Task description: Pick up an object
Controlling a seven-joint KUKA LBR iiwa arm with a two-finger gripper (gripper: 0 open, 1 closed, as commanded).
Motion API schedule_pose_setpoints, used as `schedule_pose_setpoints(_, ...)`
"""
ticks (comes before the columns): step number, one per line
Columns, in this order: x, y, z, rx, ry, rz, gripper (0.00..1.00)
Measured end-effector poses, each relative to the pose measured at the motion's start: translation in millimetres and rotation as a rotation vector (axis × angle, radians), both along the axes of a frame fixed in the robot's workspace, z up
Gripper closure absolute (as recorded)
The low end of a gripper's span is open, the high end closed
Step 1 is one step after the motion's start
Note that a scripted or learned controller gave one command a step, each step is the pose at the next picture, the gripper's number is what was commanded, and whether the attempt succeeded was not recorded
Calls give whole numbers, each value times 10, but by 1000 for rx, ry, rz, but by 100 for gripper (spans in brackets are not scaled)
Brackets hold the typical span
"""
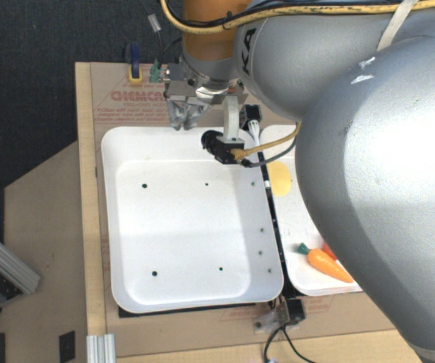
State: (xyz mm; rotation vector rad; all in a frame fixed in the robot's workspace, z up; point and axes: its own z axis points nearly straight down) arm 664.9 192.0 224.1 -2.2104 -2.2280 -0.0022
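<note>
The gripper (181,117) hangs over the far rim of the left bin (126,225), nothing between its fingers, and whether they are spread or pressed together I cannot tell. This looks like the reach before any grasp; the next move calls for travelling across to the right bin (300,278), where the carrot (328,263) and a yellow piece (280,178) lie. The arm (368,157) covers most of that bin.

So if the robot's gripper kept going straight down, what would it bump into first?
Probably the back rim of the left white bin. The gripper points down right above that edge, by the cardboard. Depth is hard to judge from this view, so it might land just inside the bin instead.
</note>
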Motion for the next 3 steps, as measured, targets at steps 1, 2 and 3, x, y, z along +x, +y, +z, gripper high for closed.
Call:
schedule_pose_setpoints(1,23,-207,458,-2,-8,-9,100)
schedule_pose_setpoints(2,-23,-16,294,-4,2,-6,100)
schedule_pose_setpoints(3,24,-1056,593,-7,-5,-17,100)
